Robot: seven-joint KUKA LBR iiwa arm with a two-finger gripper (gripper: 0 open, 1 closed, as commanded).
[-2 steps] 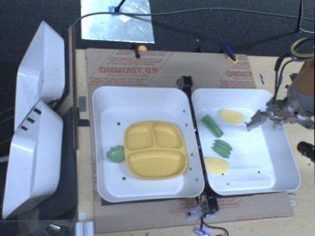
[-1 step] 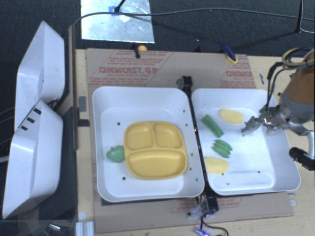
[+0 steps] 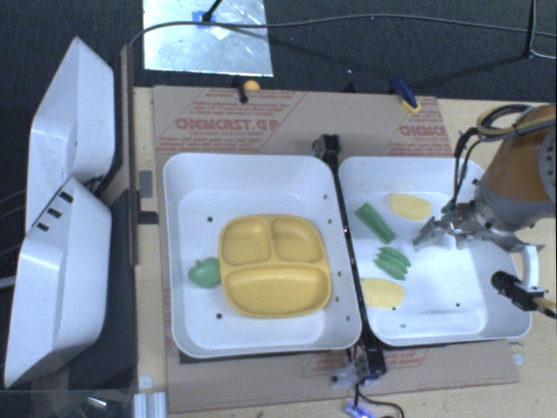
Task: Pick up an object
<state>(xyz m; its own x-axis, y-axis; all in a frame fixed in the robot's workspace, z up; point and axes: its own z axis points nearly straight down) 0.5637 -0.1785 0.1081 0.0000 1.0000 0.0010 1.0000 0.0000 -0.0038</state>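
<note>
Grey metal two-finger gripper (image 3: 432,234) hangs over the right white bin (image 3: 452,320), fingers spread, grasping nothing. A pale yellow oval piece (image 3: 409,205) lies just beside it at eleven o'clock, untouched.

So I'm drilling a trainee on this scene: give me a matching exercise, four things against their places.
Things:
1. yellow divided plastic plate
2. small green round toy
3. long dark-green pod toy
4. two-finger gripper

Places:
A. right bin, upper left part
B. left bin, against the plate's left edge
C. middle of the left bin
D. over the right bin, right of the green pieces

Pairs: 1-C, 2-B, 3-A, 4-D
</note>
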